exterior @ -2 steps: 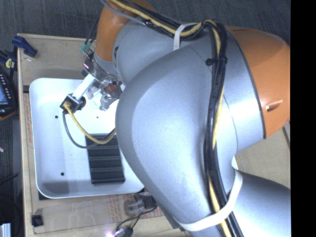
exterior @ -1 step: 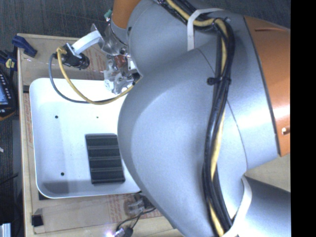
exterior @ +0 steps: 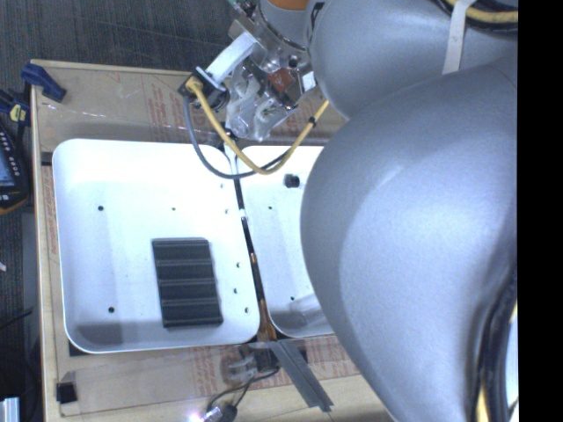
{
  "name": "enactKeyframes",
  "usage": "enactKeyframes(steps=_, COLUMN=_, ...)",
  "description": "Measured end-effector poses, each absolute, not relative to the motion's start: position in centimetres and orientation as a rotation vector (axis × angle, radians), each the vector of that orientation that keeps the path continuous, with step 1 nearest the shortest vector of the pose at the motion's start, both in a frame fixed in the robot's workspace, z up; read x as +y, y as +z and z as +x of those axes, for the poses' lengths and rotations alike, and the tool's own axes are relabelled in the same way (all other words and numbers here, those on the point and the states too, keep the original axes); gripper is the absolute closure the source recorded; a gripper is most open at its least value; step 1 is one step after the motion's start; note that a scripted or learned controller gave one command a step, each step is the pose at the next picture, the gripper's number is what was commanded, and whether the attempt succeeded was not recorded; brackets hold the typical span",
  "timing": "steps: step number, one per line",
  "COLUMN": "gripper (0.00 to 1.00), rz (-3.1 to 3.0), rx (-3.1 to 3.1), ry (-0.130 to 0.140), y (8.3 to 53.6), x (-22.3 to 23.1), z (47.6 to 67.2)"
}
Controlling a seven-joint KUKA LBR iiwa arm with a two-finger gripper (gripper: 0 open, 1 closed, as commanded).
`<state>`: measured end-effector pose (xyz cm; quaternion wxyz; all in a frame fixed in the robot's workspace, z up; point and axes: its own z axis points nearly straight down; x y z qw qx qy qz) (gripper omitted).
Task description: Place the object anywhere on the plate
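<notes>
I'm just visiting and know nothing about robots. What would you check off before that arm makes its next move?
1. Plate located: ok. The dark ridged plate lies flat in the left bin.
2. Plate surface free: ok, nothing rests on it.
3. Object in the gripper: cannot tell; no object is visible there.
4. Gripper over the plate: not ok. It hangs above the far rim near the divider between the bins, well away from the plate.
5. Right bin contents: cannot tell, the arm covers most of it.
6. Cables: ok, they hang loose below the gripper, away from the plate.
</notes>
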<state>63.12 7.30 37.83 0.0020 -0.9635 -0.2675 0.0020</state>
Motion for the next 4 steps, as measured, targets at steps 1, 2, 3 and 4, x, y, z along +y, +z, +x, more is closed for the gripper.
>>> enactKeyframes(steps=1, gripper=1.00, rz=-3.061, rx=-0.695, ry=0.014, y=27.6, x=9.9, z=56.5)
enactKeyframes(steps=2, gripper=1.00, rz=-2.995, rx=-0.937, ry=0.015, y=17.0, x=14.9, z=47.4)
enactKeyframes(steps=3, gripper=1.00, rz=-3.103, rx=-0.493, ry=0.001, y=24.2, x=12.6, z=49.2)
enactKeyframes(steps=4, gripper=1.00, rz=-3.103, rx=-0.471, ry=0.008, y=25.6, x=5.7, z=54.0)
